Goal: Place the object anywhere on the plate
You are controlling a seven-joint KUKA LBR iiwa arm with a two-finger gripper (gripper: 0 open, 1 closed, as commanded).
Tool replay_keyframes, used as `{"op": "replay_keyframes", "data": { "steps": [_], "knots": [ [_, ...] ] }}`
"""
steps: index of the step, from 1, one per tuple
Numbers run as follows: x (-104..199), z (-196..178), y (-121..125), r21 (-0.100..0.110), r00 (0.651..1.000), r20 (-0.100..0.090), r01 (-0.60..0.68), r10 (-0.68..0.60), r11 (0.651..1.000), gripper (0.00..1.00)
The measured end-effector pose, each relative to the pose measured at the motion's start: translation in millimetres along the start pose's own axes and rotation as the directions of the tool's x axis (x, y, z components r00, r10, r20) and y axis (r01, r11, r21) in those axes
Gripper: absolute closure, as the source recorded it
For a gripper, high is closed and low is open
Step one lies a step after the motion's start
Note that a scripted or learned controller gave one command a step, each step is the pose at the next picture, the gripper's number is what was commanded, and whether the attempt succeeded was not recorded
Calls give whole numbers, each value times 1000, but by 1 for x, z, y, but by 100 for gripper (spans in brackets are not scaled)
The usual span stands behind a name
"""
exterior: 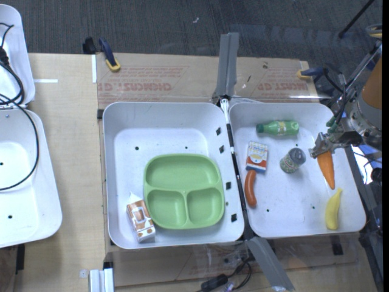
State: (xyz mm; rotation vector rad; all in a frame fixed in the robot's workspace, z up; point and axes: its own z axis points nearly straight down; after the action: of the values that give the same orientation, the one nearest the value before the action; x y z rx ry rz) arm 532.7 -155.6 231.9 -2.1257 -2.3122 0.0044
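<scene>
The left white bin (115,163) holds a small brown-and-white carton (140,220) at its near left and, touching it, a green three-compartment plastic plate (182,190). In the right white bin (304,224) lie a red sausage (250,188) by the left wall, a red, white and blue box (258,157) just beyond it, a green bottle (278,127) at the far side, a grey tin can (293,160) mid-bin, and a yellow banana (332,209) near right. The gripper (325,146) clamps the top of an orange carrot (327,169), which hangs down over the right side.
</scene>
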Motion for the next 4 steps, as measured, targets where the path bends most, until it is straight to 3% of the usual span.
{"op": "replay_keyframes", "data": {
  "steps": [1,2,3,4],
  "knots": [
    [90,14,0,2,995,-1,-103,103,995,100],
    [133,39,-44,1,943,-2,332,-332,943,100],
    [112,41,-25,-2,908,0,419,-419,908,100],
    [167,15,-4,-2,860,1,511,-511,860,100]
  ]
}}
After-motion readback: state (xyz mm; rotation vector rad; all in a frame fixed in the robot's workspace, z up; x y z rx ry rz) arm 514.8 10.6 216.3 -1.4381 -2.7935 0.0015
